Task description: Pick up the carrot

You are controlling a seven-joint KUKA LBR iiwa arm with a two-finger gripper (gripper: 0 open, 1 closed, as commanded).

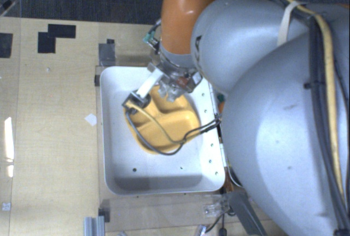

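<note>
White and shallow, the bin [109, 136] sits near the middle of the pale wood tabletop [49, 120], with its left wall, near wall and both left corners in plain sight. The grey arm [273, 120] covers its right rim almost entirely and spreads over the whole right side of the tabletop. The orange band [183, 10] hangs over the bin's far edge.

Below it the tool [172, 87] reaches down into the far half of the bin, just above or touching a yellow rounded object [169, 122] that lies in the middle of the floor. Whether the tool is wide or narrow cannot be told, as the wrist hides it from this angle. A black cable [164, 144] loops across the yellow object towards the right rim.

Bare white floor shows along the bin's left wall and across its near strip.

The carrot cannot be made out for certain. A small orange sliver [220, 99] shows at the bin's right rim, tight against the arm.

Black marks [54, 36] sit at the tabletop's far left corner.
</note>
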